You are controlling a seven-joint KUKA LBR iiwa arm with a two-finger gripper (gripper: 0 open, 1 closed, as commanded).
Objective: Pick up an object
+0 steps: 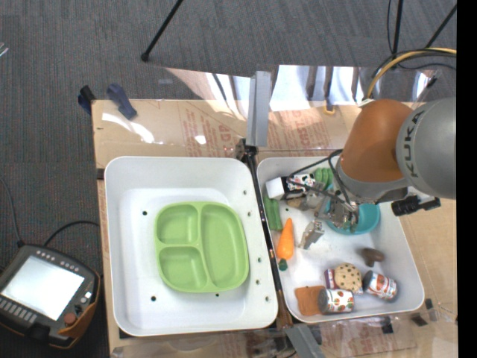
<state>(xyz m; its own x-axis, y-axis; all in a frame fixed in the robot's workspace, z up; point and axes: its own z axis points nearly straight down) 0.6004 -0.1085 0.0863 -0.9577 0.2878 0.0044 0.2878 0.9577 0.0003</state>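
**Pincer hanging over the right bin, nothing lifted yet**

The pick is looking not yet done: every object in view is lying on a bin floor, and nothing is showing between the fingers. What is left, by my judgement, is the whole grasp: settling on one item, closing on it and raising it clear.

Going from near to far, the items nearest the camera are sitting well below the pincer [313, 234] at the front of the right bin [408, 263]: a small printed can [336, 300] lying on its side, an orange-brown flat piece [308, 300] just left of it, a red and white can [380, 285] to its right, and a round speckled cookie [346, 276] just behind the two cans. A small dark brown lump [371, 256] is resting a little nearer the pincer, below and right of it.

The pincer itself is hanging just right of a toy carrot [286, 239], apart from it, with its two metal fingers looking slightly spread and gripping nothing. Whether the tips are touching the bin floor I cannot tell. The carrot is the closest candidate; a green stick-shaped item [273, 212] is lying along the bin wall just beyond it.

Immediately right of the pincer, a teal bowl [359, 218] is sitting partly under the wrist. Behind it, a white item with dark print [288, 184] and a green piece [323, 177] are lying near the far wall.

Well off to the left, the other bin [123, 200] is holding a green divided plate [201, 246]. The worktop [171, 125] is stretching beyond both bins.
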